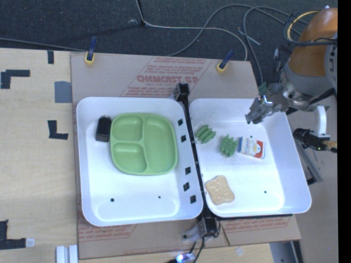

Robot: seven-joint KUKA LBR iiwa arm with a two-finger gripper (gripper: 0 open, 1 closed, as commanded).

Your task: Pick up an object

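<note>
Reaching in from the right, the grey arm with its orange band (321, 29) carries the two-finger gripper (255, 114) above the upper part of the shallow white right bin (277, 196). The gripper is dark and small against the bin's far wall, and whether it is spread or pressed together cannot be told; nothing is seen pinched in it.

Below and to the left of the gripper, on the right bin's floor, lie four loose things. A small green ridged piece (205, 133) sits nearest the divider between the bins. Just right of it is a second green toothed piece (228, 145), touching or nearly touching a small white carton with red and blue print (253, 147). A tan, bread-like flat piece (220, 189) lies lower, near the divider.

The shallow white left bin (131, 210) holds a light green plastic tray with three compartments (144, 144), and a small black block (103, 129) rests just beside the tray's left edge.
</note>
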